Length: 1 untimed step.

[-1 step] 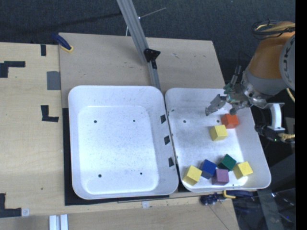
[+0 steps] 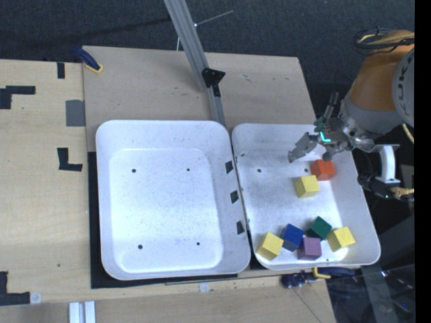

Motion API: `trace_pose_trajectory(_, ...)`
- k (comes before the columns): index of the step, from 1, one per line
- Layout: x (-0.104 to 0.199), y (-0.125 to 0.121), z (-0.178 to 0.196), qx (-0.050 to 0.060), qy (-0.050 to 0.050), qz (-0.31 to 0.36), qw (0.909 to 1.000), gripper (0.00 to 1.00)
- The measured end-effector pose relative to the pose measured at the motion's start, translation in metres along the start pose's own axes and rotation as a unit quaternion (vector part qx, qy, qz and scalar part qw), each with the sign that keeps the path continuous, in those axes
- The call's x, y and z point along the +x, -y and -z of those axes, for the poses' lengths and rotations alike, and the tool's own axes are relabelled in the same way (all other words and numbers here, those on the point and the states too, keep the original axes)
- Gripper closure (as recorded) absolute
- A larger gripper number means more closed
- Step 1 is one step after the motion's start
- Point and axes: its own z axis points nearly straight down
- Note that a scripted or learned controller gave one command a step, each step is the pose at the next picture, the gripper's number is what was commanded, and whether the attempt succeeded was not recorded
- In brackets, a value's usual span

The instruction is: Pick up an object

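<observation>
- The grey arm with its orange band reached in from the right, and its jaws (image 2: 311, 147) hung over the upper part of the right-hand shallow white plastic bin (image 2: 269, 147), one dark finger pointing left and down toward the bin floor.
- To my eye the jaws stood spread apart, with nothing between them; the second finger was partly lost against the wrist, so I would not swear to how wide.
- The nearest thing to take was the small orange-red cube (image 2: 324, 169). It sat just beside the jaws, a little below and to the right of the fingertips, close under the wrist, and not between the fingers.
- A small yellow cube (image 2: 307, 186) lay just beside the orange-red one, toward the front of the bin.
- To do this well, I judged the jaws needed to shift over the orange-red cube until they straddled it squarely, drop straight down, and close across two flat faces, taking care not to nudge the yellow neighbour.
- Further cubes sat bunched at the bin's front edge: another yellow (image 2: 271, 245), a blue (image 2: 293, 235), a purple (image 2: 311, 247), a green (image 2: 321, 227) and a third yellow (image 2: 342, 237).
- The left-hand white bin (image 2: 108, 140) sat alongside on the wooden tabletop (image 2: 135, 79).
</observation>
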Motion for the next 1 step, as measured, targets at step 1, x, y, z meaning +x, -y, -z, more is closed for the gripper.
trace_pose_trajectory(1, -0.0021, -0.0072, -0.0483, 0.002, 0.001, 0.0, 1.0, 0.0)
